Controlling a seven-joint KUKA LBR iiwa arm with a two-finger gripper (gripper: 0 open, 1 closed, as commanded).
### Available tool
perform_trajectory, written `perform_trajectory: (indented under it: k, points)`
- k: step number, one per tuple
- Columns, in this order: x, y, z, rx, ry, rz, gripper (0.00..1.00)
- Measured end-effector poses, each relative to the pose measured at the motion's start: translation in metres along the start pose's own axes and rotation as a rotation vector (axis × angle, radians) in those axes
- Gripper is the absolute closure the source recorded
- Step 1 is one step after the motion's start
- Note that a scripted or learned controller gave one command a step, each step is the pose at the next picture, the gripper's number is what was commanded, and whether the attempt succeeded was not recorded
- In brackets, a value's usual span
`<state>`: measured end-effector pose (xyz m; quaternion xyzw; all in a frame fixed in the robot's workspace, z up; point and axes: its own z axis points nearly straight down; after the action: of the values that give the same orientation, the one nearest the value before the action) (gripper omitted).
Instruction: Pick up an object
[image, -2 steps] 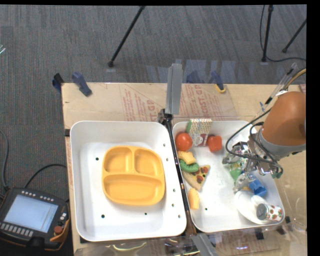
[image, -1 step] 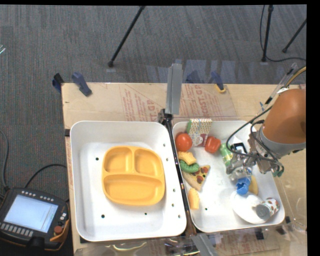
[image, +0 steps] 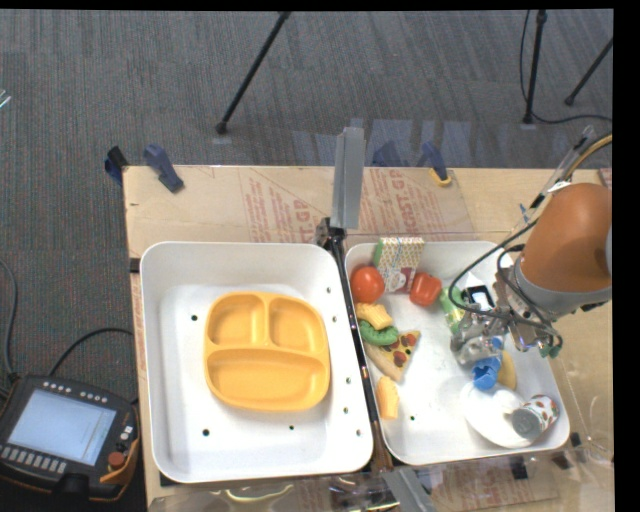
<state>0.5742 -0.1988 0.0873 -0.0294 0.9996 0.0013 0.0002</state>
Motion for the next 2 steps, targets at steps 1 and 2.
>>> perform_trajectory:
  k: [1, 2]
  points:
    - [0.0, 0.0, 0.0, 0.0, -0.001, -0.001, 0.0]
    - [-0.002, 0.001, -0.011, 0.0, -0.004, -0.001, 1.0]
